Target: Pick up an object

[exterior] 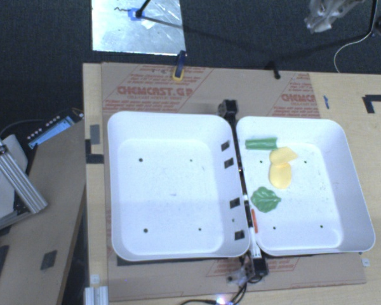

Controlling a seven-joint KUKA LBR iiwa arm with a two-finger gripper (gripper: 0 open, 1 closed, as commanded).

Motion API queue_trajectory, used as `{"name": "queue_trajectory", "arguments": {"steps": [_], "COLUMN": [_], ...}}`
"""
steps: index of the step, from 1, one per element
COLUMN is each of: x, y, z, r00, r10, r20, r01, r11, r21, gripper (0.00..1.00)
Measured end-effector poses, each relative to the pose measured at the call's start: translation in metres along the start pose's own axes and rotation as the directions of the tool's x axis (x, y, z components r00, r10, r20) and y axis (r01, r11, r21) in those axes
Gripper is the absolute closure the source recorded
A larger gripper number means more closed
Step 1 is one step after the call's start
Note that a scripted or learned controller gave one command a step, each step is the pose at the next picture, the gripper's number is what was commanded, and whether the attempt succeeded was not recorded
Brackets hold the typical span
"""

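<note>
The end effector (330,8) hangs blurred at the frame's upper right, beyond the worktop (95,189); I cannot tell its state. In the right bin (352,170), near to far: green leaf (265,199), two touching yellow pieces (280,167), green stick (261,143).

Floor is dark blue-grey carpet (38,37) all around. A shiny metal sheet (137,18) lies flat on it up top, with a black cable (241,46) trailing across the carpet beside it and a thin white wire (349,46) looping at upper right. The bench (247,84) is pale wood topped with a cardboard sheet printed in red lettering. On the left there's a lower wooden table (44,234) with a silver aluminium rail (13,176) leaning across it. Lighting is even and soft, with no hard shadows.
</note>
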State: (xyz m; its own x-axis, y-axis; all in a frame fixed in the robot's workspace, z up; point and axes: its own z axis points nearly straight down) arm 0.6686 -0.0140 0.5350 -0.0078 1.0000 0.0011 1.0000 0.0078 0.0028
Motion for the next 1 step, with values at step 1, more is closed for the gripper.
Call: {"name": "queue_trajectory", "arguments": {"steps": [1], "x": [0.0374], "y": [0.0001], "z": [-0.0002], "r00": [1.000], "r10": [0.000], "r20": [0.000], "r01": [0.000], "r11": [1.000], "r21": [0.000], "gripper": [1.00]}}
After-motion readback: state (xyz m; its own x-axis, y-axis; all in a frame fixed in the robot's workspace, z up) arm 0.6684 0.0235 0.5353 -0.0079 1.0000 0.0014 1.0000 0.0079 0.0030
